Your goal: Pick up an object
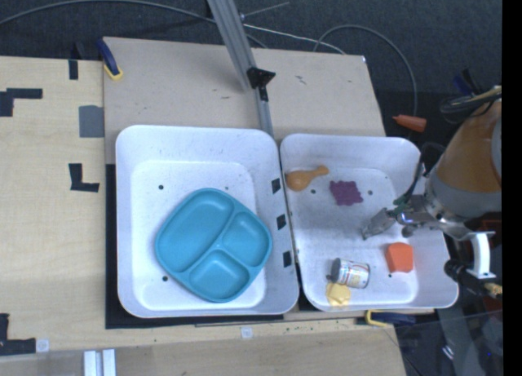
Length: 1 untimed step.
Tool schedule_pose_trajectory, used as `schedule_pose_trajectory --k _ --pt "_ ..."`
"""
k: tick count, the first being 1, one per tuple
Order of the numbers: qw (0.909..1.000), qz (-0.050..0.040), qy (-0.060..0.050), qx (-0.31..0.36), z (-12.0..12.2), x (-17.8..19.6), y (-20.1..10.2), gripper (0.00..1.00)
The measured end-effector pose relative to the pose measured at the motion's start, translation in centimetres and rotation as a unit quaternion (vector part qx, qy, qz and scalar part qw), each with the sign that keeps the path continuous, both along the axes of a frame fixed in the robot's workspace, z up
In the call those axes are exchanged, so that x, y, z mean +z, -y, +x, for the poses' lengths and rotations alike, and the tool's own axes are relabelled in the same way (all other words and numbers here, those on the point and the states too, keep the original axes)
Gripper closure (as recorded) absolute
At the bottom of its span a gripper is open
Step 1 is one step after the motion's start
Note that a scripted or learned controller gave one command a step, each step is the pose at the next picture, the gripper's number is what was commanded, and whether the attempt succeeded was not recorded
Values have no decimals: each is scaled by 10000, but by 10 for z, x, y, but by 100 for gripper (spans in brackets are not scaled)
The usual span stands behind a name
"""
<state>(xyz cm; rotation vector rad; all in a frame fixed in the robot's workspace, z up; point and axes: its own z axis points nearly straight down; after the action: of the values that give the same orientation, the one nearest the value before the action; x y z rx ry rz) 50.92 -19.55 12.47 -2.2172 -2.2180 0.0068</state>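
The table [204, 81] is carrying two shallow white bins side by side, the left bin [134, 203] lying toward the table's left half and the right bin [371, 148] reaching to its right edge. A blue divided plate [214, 244], with three compartments, is lying tilted across the floor of the left bin. The right bin is holding five loose objects: an orange-tan drumstick-shaped toy [306, 177] near the bin's far left corner, a purple grape-like cluster [346, 192] just beside it toward the centre, an orange block [399, 258] near the right wall, a small can [351, 272] lying on its side near the near wall, and a yellow piece [338, 294] touching the can's lower side at the near rim. The arm [469, 166] is reaching in over the right edge of the table, and its tool [382, 224] is hanging low over the right bin's floor, between the purple cluster and the orange block and apart from both. The tool is pointing toward the bin's centre; nothing is showing between its fingers, and how far they are standing apart cannot be told from this angle. A grey metal post [232, 28] is slanting across the far side of the table, ending at the seam between the bins.
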Motion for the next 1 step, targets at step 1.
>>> schedule_pose_trajectory --k 1 --pt "10000 -11 32 5 0 -36 0 0"
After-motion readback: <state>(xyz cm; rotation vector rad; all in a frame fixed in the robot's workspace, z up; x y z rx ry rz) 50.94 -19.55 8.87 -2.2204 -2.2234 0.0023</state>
